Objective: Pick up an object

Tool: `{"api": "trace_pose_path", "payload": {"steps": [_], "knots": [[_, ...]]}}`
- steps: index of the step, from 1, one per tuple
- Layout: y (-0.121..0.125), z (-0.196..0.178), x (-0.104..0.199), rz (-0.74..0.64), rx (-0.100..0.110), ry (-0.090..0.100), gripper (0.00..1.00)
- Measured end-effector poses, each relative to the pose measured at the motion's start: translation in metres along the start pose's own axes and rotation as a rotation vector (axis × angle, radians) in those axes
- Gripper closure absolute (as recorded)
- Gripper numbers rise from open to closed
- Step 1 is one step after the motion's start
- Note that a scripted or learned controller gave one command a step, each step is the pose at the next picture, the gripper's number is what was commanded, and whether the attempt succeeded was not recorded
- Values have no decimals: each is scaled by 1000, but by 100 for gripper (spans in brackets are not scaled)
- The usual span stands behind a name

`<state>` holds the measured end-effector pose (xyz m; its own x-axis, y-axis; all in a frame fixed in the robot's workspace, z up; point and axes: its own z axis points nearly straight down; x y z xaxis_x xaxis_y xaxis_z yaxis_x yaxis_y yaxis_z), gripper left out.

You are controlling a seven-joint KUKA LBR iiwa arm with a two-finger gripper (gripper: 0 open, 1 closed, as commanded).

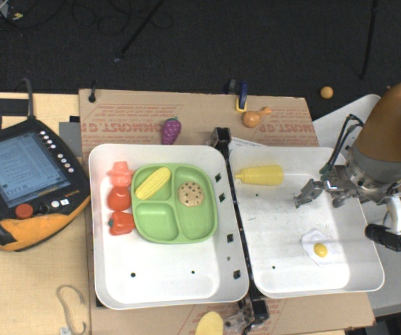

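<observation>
Black cloth backs the scene, and below it a cardboard sheet (186,117) covers the surface, bearing two shallow white bins side by side. On the sheet above the bins lie a purple grape bunch (171,130) and a small orange pear-shaped toy (254,116). At far left sits a teach pendant (22,176) with a grey screen and orange underside.

Left bin (158,278) holds a green divided plate (174,204) with a corn cob (151,182) and a cookie (191,195) in its upper compartments; red and pink toy pieces (119,199) stand just beside the plate's left edge.

Right bin (284,257) holds a yellow mustard bottle (260,176) lying on its side near the top wall, and a fried egg (318,246) toward the lower right.

Reaching in from the right, the arm's jaws (323,190) hang over the right bin, between bottle and egg, touching neither. They stand spread apart, with nothing between them
</observation>
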<state>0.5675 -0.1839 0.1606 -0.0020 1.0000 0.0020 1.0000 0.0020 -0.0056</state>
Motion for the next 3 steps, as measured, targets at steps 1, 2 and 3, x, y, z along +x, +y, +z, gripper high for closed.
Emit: {"api": "trace_pose_path", "payload": {"steps": [1,2,3], "knots": [[0,44,-2,1,1,0,0],[0,75,1,0,0,0,0],[0,63,0,4,-3,0,100]]}}
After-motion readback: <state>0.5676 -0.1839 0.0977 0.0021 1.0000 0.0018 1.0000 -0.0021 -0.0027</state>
